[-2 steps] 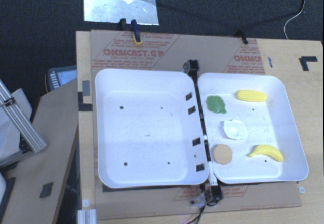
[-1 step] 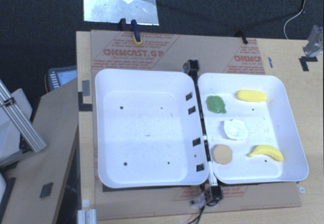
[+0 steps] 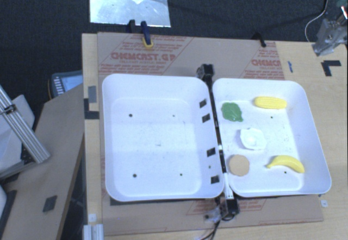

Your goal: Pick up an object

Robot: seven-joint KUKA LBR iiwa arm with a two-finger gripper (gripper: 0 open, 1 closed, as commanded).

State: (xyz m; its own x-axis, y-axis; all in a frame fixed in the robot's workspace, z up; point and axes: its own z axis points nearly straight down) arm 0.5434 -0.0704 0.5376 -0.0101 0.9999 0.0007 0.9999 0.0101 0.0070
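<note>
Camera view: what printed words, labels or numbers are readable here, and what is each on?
"CHEMCAST GP" in red, on the brown board behind the left bin.
The same red print on that board behind the right bin: too blurred to read for certain.
Fainter repeats along the board's front edge: unreadable.

Right bin (image 3: 310,141) holds five items, all apart: yellow corn cob (image 3: 270,103) top, green leafy piece (image 3: 232,112) upper left, white disc (image 3: 253,139) centre, tan round cookie (image 3: 238,165) lower left, banana (image 3: 286,164) lower right.

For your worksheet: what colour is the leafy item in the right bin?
Green, seen clearly in the camera view.
</note>
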